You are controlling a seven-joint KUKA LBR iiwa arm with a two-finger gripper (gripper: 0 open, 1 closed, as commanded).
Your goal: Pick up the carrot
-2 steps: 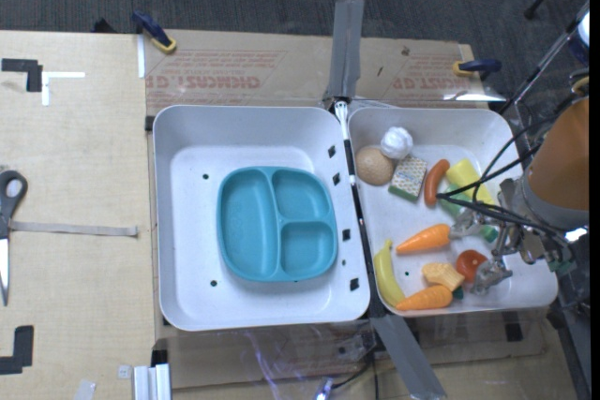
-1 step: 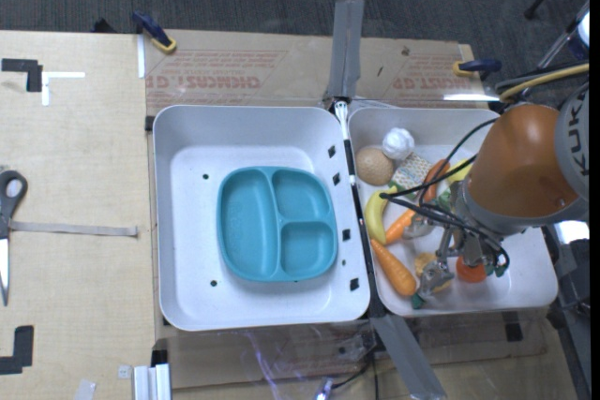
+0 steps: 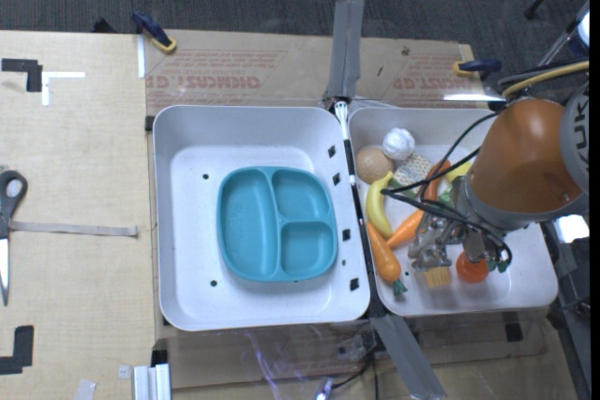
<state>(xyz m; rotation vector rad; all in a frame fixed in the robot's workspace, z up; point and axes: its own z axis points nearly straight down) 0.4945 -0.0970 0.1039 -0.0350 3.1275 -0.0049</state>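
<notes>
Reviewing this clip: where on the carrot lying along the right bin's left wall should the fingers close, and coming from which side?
Probably mid-body on the carrot, descending from above. It lies flat lengthwise beside the left wall of the right bin, so close across its width; the banana crowds its upper end.

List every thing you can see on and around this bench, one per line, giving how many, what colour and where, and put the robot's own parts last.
white bins: 2, white, side by side on the bench
divided plate: 1, teal, middle of the left bin
carrots: 2, orange, right bin near its left wall; one lies along the wall, the other slants up toward the gripper
banana: 1, yellow, right bin, above the carrots
round brown item: 1, tan, top left of the right bin
garlic-like bulb: 1, white, top of the right bin
small red-orange item: 1, right bin, under the arm
scissors: 1, grey, far left of the bench
clamps: 2, blue and yellow, back edge
arm: 1, orange band, over the right bin
gripper: 1, dark metal, low in the right bin
</notes>
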